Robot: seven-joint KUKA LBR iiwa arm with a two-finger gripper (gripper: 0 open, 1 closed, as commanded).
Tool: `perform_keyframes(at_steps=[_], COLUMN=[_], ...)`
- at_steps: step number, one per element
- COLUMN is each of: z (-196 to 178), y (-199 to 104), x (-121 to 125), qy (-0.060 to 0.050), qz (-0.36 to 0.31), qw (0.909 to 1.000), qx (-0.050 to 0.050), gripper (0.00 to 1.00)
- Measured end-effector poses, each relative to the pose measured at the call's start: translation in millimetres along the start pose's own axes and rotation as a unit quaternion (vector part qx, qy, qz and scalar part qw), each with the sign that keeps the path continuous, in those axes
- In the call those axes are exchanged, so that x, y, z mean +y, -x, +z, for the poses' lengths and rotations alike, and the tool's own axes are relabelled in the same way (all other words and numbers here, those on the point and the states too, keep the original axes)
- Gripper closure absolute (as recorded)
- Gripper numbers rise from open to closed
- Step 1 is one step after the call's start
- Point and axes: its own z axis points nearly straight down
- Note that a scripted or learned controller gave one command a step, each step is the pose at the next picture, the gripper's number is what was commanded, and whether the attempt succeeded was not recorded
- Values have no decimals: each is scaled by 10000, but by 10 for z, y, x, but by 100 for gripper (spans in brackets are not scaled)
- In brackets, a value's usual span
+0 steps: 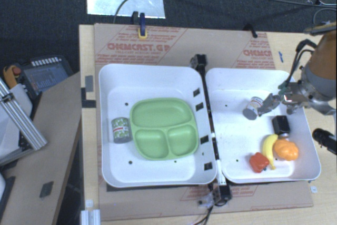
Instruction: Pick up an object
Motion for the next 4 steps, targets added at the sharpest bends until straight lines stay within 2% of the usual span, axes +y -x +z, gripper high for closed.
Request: perform_keyframes(at_steps=[2, 3, 4], z=[1198, 1057, 467], y=[-74, -68, 20], x=[-89, -66, -27], qy=[-14, 22, 45], qz=[0, -4, -10], qw=[10000, 10000, 10000], qx=[5, -5, -13], gripper=[0, 100, 100])
